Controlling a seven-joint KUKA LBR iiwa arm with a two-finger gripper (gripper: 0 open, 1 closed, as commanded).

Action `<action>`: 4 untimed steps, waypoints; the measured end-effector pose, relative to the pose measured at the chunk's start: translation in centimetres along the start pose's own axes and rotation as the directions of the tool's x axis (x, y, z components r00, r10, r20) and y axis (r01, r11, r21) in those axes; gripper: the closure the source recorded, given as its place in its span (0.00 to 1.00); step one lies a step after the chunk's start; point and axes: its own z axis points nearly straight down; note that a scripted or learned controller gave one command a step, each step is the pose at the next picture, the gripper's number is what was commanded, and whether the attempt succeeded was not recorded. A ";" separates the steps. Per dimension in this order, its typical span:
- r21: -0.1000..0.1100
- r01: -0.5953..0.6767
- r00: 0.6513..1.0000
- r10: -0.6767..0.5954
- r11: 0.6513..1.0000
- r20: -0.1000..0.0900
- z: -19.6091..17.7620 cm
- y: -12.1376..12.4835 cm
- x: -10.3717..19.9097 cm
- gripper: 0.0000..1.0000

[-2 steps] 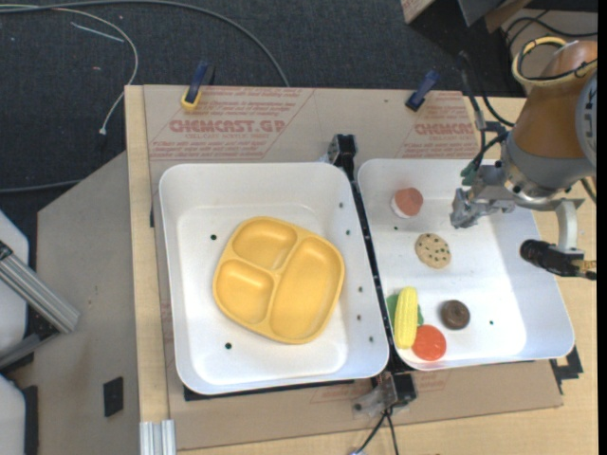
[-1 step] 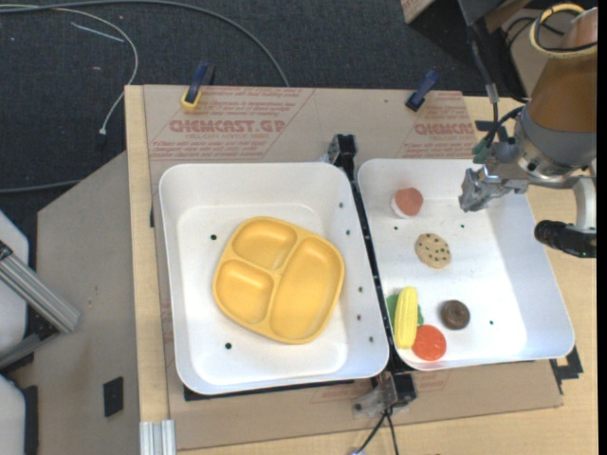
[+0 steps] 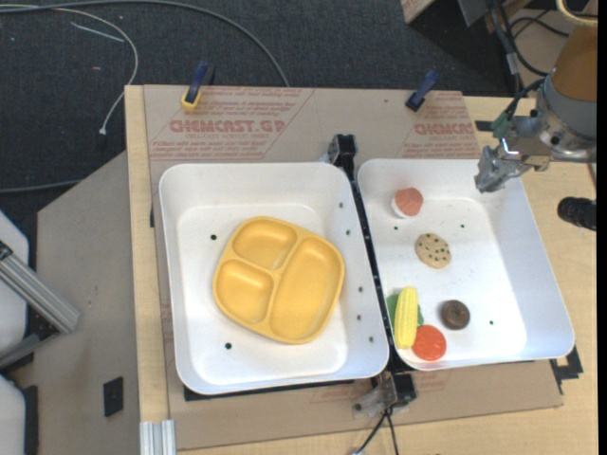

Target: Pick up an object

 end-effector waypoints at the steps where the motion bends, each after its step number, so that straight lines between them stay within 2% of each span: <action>1: 0.011 0.003 1.000 -0.003 1.000 -0.005 0.1 -2.0 5.5 1.00; 4: 0.013 0.004 1.000 -0.004 1.000 -0.005 2.6 -6.0 20.0 1.00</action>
